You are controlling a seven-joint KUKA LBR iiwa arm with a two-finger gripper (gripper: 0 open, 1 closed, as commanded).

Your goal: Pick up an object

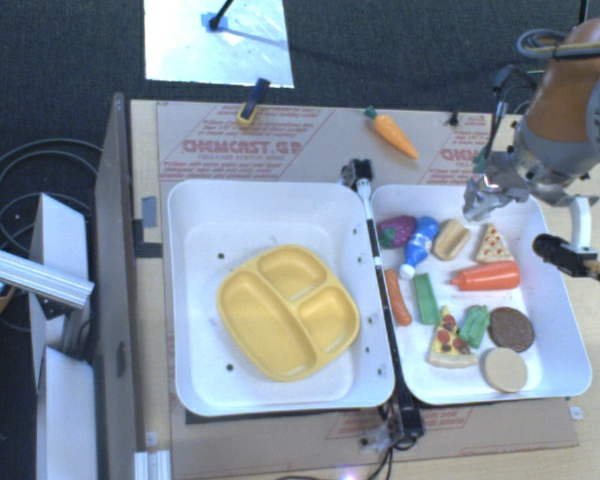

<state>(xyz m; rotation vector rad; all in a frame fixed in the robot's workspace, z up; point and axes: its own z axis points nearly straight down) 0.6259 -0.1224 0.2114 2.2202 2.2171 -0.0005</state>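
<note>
Camera view: gripper [483,200] hangs by the right bin's [576,353] far edge, can't tell its state; toys lie packed inside; we'd go for the pizza wedge [493,245] nearby, w/ a straight drop.

Even overhead light, soft shadows; glare on foil sheet [218,26]; white bins [195,208] bright; slight overall softness

Yellow divided tray [288,311] in the white left bin [195,228], orange carrot [393,134] at twelve o'clock, purple grapes [397,231], red-orange pepper [486,277], brown patty [511,329], cream disc [504,370], green piece [425,299] in the right.
</note>
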